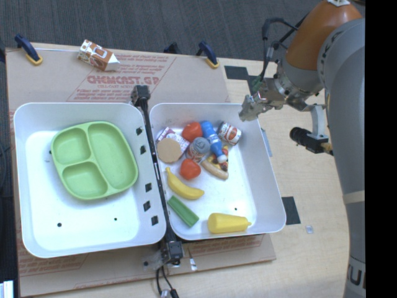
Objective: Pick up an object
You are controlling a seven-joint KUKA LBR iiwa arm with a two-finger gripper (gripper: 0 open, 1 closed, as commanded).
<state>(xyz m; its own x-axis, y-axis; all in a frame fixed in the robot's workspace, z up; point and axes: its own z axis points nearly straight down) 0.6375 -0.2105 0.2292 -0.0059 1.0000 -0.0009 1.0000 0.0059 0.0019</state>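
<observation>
I am holding my hand [250, 109] over the upper right corner of the right bin [263, 191], just at its rim, with my grey arm [347, 104] reaching in from the right and the orange band [316, 30] sitting above the wrist. Whether the hand is open or closed I cannot tell, as the view is too small and blurred there; nothing is showing between its parts. The right bin is carrying a cluster of toy food items near its upper middle: a red tomato-like piece [192, 131], a blue bottle [211, 138], a small can [229, 133] lying nearest to my hand, a grey round piece [200, 146], a tan disc [168, 150], a second red piece [190, 169] and a pizza-like slice [217, 165], most of them touching one another. Below the cluster a banana [184, 188] is lying, then a green stick-shaped piece [183, 210], and a yellow wedge [228, 223] is resting near the lower edge. The left bin [37, 228] is holding a green divided plate [94, 160] with three compartments. On the cardboard sheet [124, 76] beyond the bins a small carton [97, 54] is lying tilted, and blue clamps [208, 53] are gripping the sheet's far edge on the bench [310, 191].
</observation>
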